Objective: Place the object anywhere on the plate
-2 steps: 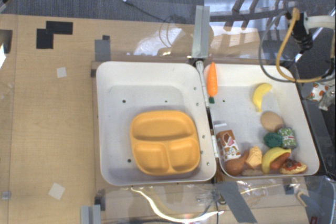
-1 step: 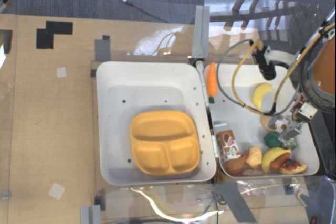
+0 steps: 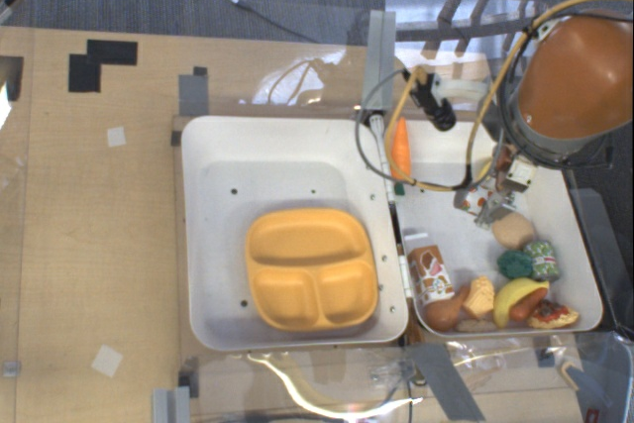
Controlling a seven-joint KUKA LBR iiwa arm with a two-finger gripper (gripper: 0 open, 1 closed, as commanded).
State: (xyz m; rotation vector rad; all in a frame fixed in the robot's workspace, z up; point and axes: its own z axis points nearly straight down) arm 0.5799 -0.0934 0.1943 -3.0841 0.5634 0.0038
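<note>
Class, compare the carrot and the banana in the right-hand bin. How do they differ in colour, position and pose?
The carrot is orange with a green tip; the banana is yellow. The carrot lies alone by the bin's left wall, lengthwise up the view; the banana lies near the front edge, crowded among other toy foods. The carrot is straight and tapered; the banana is curved. Both lie in the right bin, not on the yellow plate.

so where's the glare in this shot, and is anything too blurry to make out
In the camera view, glare streaks the clear sheet above the left bin and along the bottom edge; the yellow plate is evenly lit and casts a soft shadow; the hand is small and blurred; the toy food pile is soft but readable.
</note>
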